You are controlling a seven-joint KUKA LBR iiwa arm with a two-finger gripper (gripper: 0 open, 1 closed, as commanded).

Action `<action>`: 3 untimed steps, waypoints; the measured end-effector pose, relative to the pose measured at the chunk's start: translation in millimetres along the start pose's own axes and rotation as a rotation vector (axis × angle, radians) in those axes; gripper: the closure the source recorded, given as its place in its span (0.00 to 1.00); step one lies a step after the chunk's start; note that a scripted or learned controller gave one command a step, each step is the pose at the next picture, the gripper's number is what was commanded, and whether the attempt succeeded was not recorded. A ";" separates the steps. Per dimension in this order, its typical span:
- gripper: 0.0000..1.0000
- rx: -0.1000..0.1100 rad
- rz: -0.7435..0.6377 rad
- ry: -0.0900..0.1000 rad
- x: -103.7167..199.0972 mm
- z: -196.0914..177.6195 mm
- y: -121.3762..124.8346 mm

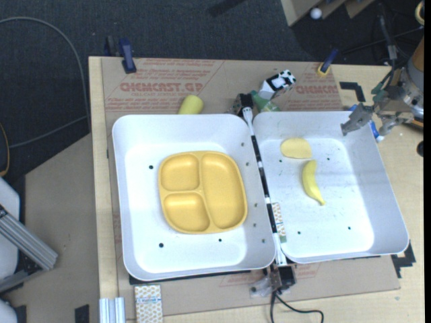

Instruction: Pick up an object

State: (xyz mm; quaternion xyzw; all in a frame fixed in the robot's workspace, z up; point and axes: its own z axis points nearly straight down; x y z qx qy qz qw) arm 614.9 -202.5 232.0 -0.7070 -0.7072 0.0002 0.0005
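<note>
Gripper [369, 116] fingers are seen at the upper right corner of the right bin [377, 210], over its rim; whether they are apart or together cannot be told, and nothing is seen between them. Inside the right bin, a banana [311, 182] is laid near the middle, with a pale yellow rounded piece [296, 148] just above it, close but apart. A yellow divided plate [202, 192] is held in the left bin [135, 173]. A small yellow object [191, 104] is left on the bench [168, 79] behind the left bin
</note>
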 end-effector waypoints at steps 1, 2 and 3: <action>0.00 0.002 -0.001 0.002 51.5 99.7 -5.3; 0.00 0.003 -0.001 0.001 87.3 148.3 -18.5; 1.00 -0.001 0.000 0.000 87.0 137.5 -17.6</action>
